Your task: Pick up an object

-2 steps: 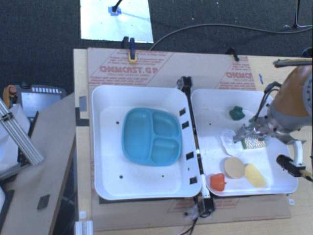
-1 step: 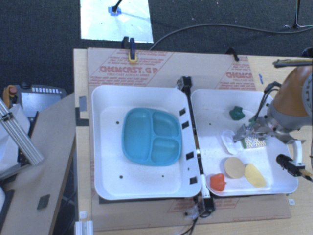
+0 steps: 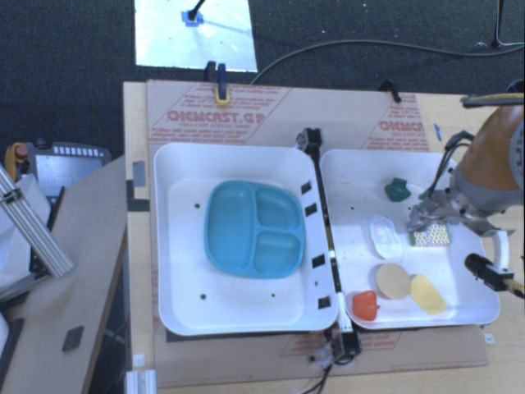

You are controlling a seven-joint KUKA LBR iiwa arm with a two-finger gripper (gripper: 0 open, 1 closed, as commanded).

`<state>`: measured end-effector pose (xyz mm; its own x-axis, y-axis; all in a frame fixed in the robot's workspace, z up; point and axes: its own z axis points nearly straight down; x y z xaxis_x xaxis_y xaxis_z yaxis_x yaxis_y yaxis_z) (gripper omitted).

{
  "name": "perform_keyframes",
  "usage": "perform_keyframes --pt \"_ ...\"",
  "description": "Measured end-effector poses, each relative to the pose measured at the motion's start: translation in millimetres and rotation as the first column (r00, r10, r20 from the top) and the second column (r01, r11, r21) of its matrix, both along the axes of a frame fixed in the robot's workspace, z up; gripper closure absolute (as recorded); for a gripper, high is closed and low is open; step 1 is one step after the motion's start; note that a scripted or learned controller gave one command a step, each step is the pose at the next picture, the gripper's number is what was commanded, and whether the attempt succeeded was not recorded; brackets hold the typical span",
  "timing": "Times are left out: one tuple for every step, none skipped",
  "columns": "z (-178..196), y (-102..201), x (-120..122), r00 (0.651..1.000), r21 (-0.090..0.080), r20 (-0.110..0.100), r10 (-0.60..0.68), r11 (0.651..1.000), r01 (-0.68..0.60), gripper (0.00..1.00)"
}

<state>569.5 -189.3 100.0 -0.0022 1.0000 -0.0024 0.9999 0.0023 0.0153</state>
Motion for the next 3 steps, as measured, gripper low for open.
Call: perform_keyframes --pt "42 -2 -1 1.0 0.001 -0.012 0.001 1.0 -0.001 1.0" --pt "105 -2 5 1.0 0.0 -0.009 0.003 1.0 -0.003 1.0" --pt "147 -1 9 1.0 0.001 -0.011 0.004 1.0 -0.004 1.0"
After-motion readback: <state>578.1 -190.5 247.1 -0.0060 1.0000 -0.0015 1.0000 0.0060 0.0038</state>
